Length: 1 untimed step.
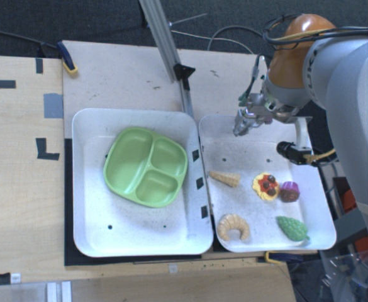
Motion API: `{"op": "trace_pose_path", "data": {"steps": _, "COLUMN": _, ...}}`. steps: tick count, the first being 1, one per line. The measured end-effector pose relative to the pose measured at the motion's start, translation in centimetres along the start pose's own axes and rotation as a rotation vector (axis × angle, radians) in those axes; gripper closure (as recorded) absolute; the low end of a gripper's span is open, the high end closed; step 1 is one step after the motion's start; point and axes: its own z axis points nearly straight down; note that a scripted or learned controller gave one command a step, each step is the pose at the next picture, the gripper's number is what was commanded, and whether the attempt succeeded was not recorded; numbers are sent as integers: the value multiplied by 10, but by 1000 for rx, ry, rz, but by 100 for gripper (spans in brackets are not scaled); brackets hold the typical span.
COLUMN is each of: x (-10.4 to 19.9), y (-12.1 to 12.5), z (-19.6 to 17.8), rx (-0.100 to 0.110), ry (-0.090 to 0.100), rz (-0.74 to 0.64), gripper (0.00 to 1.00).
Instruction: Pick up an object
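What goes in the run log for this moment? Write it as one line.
tool: above right bin's far end | grasp: none visible | croissant, cone: in bin | green plate: left bin

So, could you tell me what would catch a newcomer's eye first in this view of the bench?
Probably the green divided plate, lying tilted in the left bin. Next, the grey arm's orange band at upper right, with the gripper over the far end of the right bin. Then the small toy foods in that bin: a cone, a croissant, a fruit tart and a green leafy piece.

Even, bright overhead light, soft shadows, mild glare on the white bins [83, 187], slightly soft focus
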Motion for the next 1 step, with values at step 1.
{"op": "trace_pose_path", "data": {"steps": 1, "x": -7, "y": -4, "z": -58, "rx": 0, "ry": -1, "rz": 2, "gripper": 100}}
